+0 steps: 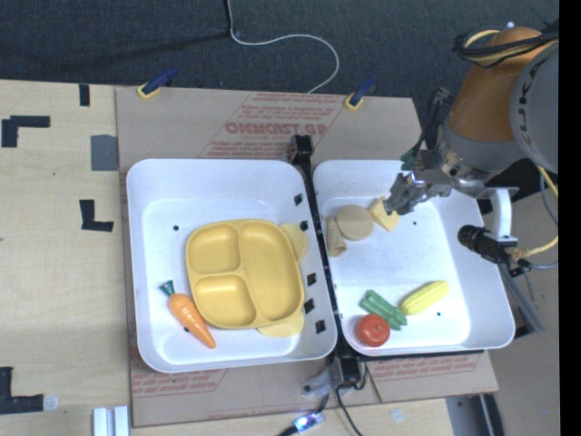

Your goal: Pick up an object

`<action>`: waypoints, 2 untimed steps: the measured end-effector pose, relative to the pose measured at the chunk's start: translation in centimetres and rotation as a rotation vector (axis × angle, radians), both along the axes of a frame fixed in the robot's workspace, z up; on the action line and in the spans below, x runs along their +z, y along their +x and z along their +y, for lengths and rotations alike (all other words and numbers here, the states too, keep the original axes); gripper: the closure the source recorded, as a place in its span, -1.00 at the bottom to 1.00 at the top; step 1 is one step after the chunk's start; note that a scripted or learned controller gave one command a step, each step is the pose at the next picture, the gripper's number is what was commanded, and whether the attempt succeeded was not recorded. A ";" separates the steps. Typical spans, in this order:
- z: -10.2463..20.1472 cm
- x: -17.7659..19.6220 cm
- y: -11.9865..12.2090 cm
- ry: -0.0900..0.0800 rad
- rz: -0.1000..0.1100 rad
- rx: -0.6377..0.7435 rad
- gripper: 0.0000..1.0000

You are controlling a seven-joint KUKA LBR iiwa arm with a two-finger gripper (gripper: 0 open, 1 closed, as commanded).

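- Gripping a pale yellow wedge (384, 217), the gripper (397, 202) has its fingers closed narrow on the wedge's upper right end; the piece hangs tilted, lower end toward the left.
- Wedge sits over the upper left part of the right bin (472, 271), just beside a tan round piece (353, 222); whether it touches the bin floor cannot be told.
- Tan round piece lies near the divider between the bins, with a smaller tan bit (335, 241) touching its lower left.
- Arm (495, 98) reaches in from the right, orange band above the grey wrist, cables looped beside it.
- Lower part of the right bin: corn cob (424, 296), green piece (384, 306) just left of it, red tomato (372, 331) touching the green piece from below.
- Left bin (150, 243): yellow divided plate (243, 272) with three compartments, slightly tilted; carrot (189, 315) at its lower left, green top pointing up-left.
- Pale yellow flat shape (283, 327) pokes out from under the plate's lower right edge.
- Both bins rest on cardboard (263, 125) clipped at the top, on the desk (54, 243).
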State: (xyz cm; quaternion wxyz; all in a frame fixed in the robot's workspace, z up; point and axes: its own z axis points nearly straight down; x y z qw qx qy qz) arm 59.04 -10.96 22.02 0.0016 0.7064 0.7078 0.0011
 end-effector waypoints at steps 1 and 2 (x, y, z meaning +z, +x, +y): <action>0.1 0.4 0.0 0.001 0.004 0.000 1.00; 6.2 1.1 0.1 0.003 0.005 0.006 1.00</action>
